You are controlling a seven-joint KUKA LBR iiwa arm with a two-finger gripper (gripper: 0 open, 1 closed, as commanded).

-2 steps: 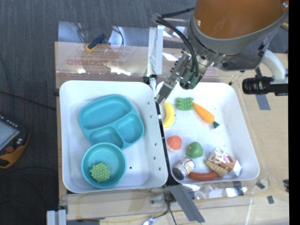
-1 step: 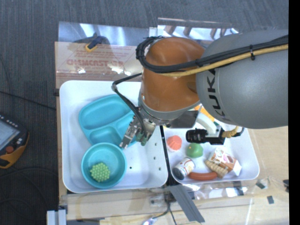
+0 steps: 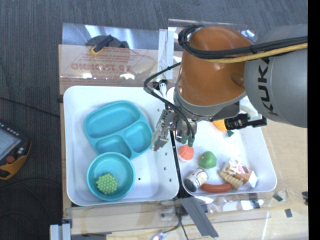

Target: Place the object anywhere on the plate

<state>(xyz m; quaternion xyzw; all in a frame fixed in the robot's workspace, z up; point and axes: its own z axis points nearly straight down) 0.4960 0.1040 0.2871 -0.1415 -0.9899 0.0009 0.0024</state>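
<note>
While the claw (image 3: pixel 172 131) grips nothing, fingers parted: orange-red object (image 3: pixel 186 153) just beside, plate (image 3: pixel 119 127) left.

dark grey carpet floor (image 3: pixel 30 44) around a pale wooden bench (image 3: pixel 292 169)

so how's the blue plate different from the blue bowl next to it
The blue plate is shallow, roughly rectangular and split into compartments; the blue bowl is round and deeper. The plate is bare, while the bowl holds a green bumpy ball. Both are the same light blue and sit in the left bin.
</note>
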